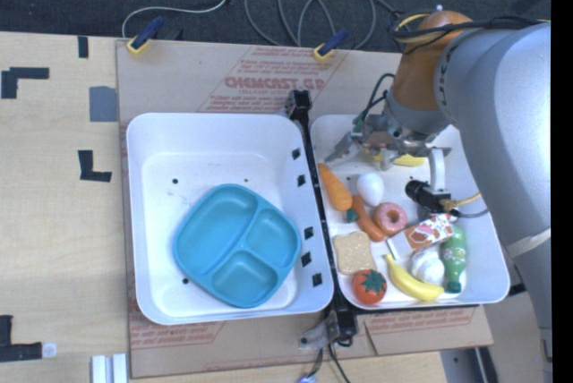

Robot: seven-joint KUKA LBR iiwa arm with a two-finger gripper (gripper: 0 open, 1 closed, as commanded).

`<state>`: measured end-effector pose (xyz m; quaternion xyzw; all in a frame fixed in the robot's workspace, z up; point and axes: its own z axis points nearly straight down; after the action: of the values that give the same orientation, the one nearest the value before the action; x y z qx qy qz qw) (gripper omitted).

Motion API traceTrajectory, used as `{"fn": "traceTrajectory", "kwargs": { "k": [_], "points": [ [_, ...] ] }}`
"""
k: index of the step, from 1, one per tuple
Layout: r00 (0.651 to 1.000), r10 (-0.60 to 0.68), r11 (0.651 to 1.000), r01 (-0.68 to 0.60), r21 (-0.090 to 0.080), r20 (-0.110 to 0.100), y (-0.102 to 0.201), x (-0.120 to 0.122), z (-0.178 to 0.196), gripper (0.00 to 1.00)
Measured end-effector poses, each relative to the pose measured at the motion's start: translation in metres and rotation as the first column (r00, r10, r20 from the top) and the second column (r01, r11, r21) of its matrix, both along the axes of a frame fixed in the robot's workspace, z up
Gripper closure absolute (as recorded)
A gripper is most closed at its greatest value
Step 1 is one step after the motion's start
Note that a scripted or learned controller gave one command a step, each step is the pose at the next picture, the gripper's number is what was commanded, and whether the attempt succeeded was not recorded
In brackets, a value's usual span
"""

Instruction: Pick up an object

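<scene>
My gripper (374, 145) hangs low over the back of the right bin (488, 283), below the orange wrist band. Just in front of it lie a white egg (370, 187) and an orange carrot (336, 188). A yellow piece (411, 161) peeks out from under the gripper's right side. Further forward are a pink donut (390, 217), a slice of toast (353, 251), a red tomato (368, 285), a banana (411, 279), a green bottle (455, 258) and a red-and-white packet (431, 231). I see nothing held in the gripper.
The left bin (152, 148) holds a blue divided plate (237, 243). A black divider (309, 184) runs between the two bins. The grey arm (501, 122) covers the right bin's far right side. Cables (304, 5) loop behind the bench.
</scene>
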<state>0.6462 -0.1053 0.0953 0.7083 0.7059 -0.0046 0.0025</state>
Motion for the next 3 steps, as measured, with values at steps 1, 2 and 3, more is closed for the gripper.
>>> {"fn": "traceTrajectory", "kwargs": {
  "k": [1,2,3],
  "points": [
    [1.000,0.004,1.000,-0.004,0.009,0.005,-0.022,0.023,0.055,0.00],
    [1.000,0.005,1.000,-0.005,0.008,0.015,-0.006,-0.025,0.004,0.00],
    [1.000,0.002,1.000,-0.002,0.008,0.008,-0.030,-0.085,-0.009,0.00]
  ]
}}
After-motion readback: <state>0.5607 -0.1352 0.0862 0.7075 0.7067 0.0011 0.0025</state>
